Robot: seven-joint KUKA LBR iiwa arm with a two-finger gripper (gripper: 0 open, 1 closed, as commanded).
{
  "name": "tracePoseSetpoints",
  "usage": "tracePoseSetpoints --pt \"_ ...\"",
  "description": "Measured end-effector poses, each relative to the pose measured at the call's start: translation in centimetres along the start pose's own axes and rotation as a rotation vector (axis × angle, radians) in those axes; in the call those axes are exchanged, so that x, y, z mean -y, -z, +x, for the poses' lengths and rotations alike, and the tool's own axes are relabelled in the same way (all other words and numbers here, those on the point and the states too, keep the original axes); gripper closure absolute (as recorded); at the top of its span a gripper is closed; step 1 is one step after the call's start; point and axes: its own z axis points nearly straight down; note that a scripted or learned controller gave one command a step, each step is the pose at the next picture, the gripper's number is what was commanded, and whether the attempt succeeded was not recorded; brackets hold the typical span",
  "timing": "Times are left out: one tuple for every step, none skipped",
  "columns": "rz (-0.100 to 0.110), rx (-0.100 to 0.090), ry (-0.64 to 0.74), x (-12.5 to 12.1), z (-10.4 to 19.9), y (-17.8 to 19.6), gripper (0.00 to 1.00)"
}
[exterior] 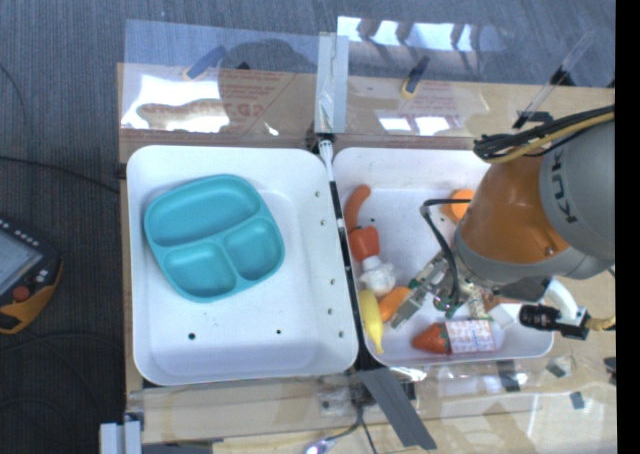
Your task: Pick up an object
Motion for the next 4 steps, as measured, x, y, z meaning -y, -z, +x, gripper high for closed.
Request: tracePoseSetpoints --pt "0.014 -0.015 -0.512 -2.4 -3.5 -0.9 1.00" --pt "0.015 -0.022 -0.741 -8.3 0.9 8.3 1.00" --pt "0.016 -0.020 -0.742 -8.2 0.8 8.3 0.00" --pt "0.018 -0.020 -0.820 -11.4 -6.5 8.1 0.00"
